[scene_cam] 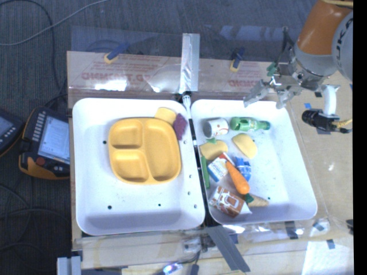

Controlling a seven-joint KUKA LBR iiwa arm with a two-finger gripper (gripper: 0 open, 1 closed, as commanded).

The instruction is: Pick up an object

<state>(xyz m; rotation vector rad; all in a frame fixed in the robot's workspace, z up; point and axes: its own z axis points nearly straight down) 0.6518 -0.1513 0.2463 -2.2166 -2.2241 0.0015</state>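
from the camera view, the gripper (268,98) is seen above the far rim of the right bin (298,171), its fingers spread wide with nothing between them. a carrot (238,178), a green bottle (249,124) and a white cup (215,127) are seen lying in that bin. a yellow tray (143,150) is seen in the left bin (92,199).

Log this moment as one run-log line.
phase: approach | gripper: open, above right bin's far rim, holding nothing | right bin: carrot, green bottle | left bin: yellow tray
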